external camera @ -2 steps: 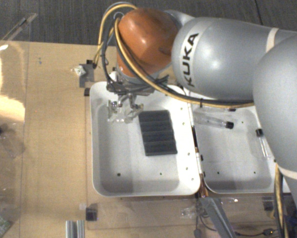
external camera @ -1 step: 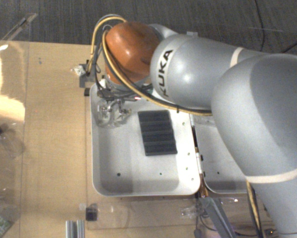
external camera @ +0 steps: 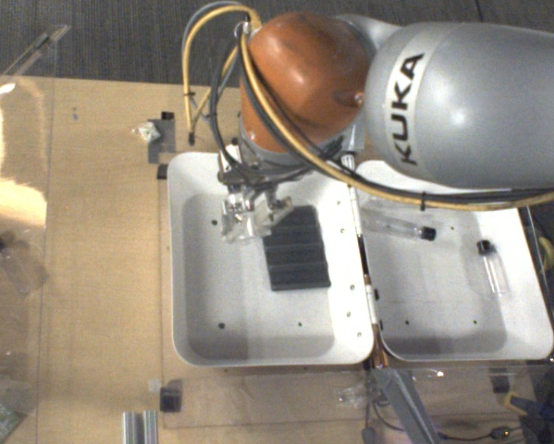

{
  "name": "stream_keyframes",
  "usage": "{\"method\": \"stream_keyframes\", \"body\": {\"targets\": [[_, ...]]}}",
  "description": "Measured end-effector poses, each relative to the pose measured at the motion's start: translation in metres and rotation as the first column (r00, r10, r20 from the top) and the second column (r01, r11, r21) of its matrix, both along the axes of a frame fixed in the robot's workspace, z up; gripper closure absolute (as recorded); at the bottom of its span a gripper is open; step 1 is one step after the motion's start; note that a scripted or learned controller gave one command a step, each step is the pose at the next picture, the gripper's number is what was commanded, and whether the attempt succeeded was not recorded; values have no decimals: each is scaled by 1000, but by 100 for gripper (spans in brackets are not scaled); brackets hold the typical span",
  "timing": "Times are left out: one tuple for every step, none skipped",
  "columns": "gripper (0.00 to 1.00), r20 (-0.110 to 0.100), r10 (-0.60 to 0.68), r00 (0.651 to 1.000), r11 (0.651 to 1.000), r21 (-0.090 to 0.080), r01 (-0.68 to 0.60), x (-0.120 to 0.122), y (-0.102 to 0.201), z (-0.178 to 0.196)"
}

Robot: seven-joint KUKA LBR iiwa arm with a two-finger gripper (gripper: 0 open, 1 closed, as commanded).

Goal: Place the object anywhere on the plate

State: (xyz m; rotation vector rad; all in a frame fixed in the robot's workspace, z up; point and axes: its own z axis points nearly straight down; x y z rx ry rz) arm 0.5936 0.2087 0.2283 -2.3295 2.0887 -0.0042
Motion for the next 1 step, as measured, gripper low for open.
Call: {"method": "stream_keyframes", "body": {"targets": [[100,-5,782,623,623,-5,-782,5,19,-55]]}}
